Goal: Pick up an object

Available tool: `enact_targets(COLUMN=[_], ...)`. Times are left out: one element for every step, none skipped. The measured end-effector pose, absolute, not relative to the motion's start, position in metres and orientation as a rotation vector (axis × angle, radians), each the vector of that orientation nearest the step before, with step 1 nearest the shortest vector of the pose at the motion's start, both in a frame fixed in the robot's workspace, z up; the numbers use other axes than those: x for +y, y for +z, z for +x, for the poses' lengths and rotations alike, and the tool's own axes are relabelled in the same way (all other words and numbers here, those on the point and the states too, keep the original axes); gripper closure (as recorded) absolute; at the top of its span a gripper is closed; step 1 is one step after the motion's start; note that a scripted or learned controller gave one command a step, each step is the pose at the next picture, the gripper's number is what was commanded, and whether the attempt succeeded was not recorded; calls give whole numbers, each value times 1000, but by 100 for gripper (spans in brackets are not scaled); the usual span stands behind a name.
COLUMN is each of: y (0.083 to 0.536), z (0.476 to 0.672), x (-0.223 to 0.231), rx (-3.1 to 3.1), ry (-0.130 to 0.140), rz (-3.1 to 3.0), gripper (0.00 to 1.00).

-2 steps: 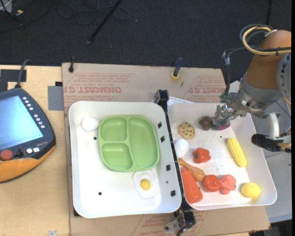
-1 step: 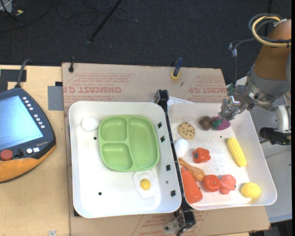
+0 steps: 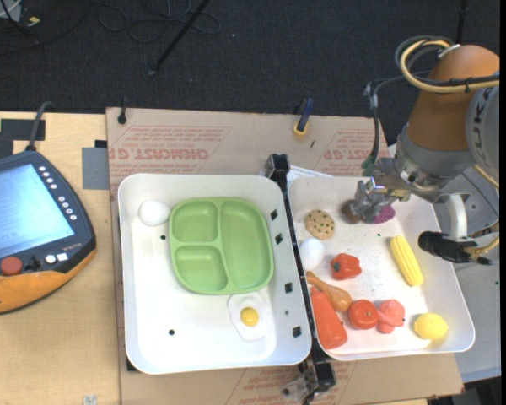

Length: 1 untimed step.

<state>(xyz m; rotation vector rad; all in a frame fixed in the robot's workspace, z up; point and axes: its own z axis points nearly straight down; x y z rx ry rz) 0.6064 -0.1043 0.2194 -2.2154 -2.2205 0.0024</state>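
- My gripper (image 3: 369,206) was down in the right bin (image 3: 460,306), near its back wall, over a purple thing (image 3: 384,213); I could not tell whether it gripped it.
- A cookie (image 3: 320,223) lay just to its left.
- A corn cob (image 3: 406,260), red pepper (image 3: 345,266), tomato (image 3: 363,313), carrot (image 3: 326,318) and lemon (image 3: 430,326) lay nearer the front.
- The left bin (image 3: 143,310) held a green plate (image 3: 220,245) and a fried egg (image 3: 250,316).

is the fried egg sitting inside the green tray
No, the fried egg lies on the left bin's white floor just below the green tray, outside its compartments.
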Motion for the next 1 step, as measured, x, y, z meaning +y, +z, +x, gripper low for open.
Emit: enact_targets(y=[216], z=[591], x=[-63], rx=[-2220], ry=[3], rz=[-2215], gripper=[100])
